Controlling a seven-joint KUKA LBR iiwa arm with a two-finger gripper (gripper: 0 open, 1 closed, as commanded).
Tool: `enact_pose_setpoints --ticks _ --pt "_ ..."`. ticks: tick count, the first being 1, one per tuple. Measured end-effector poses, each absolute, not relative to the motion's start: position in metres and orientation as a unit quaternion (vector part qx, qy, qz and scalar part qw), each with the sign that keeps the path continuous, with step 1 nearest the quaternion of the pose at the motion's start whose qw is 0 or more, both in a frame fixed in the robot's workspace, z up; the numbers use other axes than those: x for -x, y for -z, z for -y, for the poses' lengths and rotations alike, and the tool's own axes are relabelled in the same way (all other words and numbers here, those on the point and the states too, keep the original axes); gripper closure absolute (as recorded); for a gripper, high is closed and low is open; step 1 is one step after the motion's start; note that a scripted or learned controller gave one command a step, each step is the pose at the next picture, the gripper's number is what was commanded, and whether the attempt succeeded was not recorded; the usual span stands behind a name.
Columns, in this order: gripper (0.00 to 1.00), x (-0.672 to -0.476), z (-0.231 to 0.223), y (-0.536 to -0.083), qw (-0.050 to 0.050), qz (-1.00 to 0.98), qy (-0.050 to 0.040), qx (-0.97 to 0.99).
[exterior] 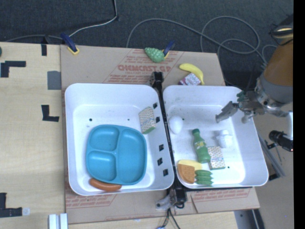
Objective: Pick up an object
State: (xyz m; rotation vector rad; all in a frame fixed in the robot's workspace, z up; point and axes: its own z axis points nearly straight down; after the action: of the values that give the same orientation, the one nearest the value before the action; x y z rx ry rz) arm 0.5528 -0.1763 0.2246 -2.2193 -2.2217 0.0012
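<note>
My gripper (237,114) hangs over the right side of the right bin (252,168), open, with nothing between its fingers. Below and left of it lie a small white cup (224,138), a green bottle (200,146) and a patterned packet (217,157). A white egg-shaped object (176,124) rests near the bin's left wall. At the front of the bin sit a yellow-orange sandwich toy (187,171) and a green vegetable (204,176).
The left bin (76,99) holds a blue divided plate (116,154), an orange sausage (105,185) and a small carton (148,119). Behind the bins, on the cardboard, lie a green toy (155,54), a banana (193,71) and a wrapper (190,80). Cables run across the dark floor.
</note>
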Motion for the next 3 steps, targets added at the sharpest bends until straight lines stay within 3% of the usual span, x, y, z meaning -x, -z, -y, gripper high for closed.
enact_pose_setpoints --ticks 1,2,3 --pt "0.0 -0.546 0.131 -0.127 0.002 0.708 -0.0008 0.706" --pt "0.0 -0.529 0.107 -0.086 -0.001 0.707 0.0005 0.707" --pt "1.0 -0.53 0.108 -0.096 -0.003 0.707 0.0008 0.707"
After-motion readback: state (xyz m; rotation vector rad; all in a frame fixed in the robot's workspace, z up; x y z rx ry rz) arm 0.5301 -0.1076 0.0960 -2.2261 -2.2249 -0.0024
